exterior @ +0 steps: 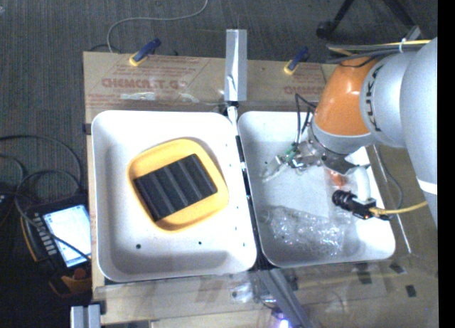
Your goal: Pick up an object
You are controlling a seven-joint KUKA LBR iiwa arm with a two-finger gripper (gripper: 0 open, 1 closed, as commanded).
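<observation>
Camera view, looking down at a slant on the bench w/ two white bins side by side. Left bin (pixel 106 177) holds a yellow tray-like object (pixel 178 184) w/ a black ribbed insert (pixel 175 186) on top, lying flat, rotated a bit, roughly centre of the bin. Nothing touches it.

Right bin (pixel 259 177): arm (pixel 398 99) comes in from the right, grey body, orange band (pixel 345 106) sitting over the bin's upper right part. Wrist hangs low over the bin, and the gripper (pixel 307 157) is somewhere under the orange section, mostly hidden by the arm itself. Can't tell its state from here, too much covered. Just left of it there's a small object w/ green bits (pixel 288 156) and some pale clear stuff beside it (pixel 272 170), near the bin's upper middle. Whether the tool touches it, can't tell. A reddish-orange bit (pixel 338 177) shows right below the wrist, partly hidden. Clear crinkled plastic (pixel 302 225) lies along the front of the right bin, apart from the wrist. Black connector w/ yellow cable (pixel 352 202) hangs off the arm over the bin's right side.

Around the bench: cardboard sheet (pixel 156 81) behind the bins w/ two blue-yellow clamps (pixel 144 50), metal post (pixel 235 63) between the bins at the back, a handheld pendant w/ lit screen (pixel 60 233) on the floor at left.
</observation>
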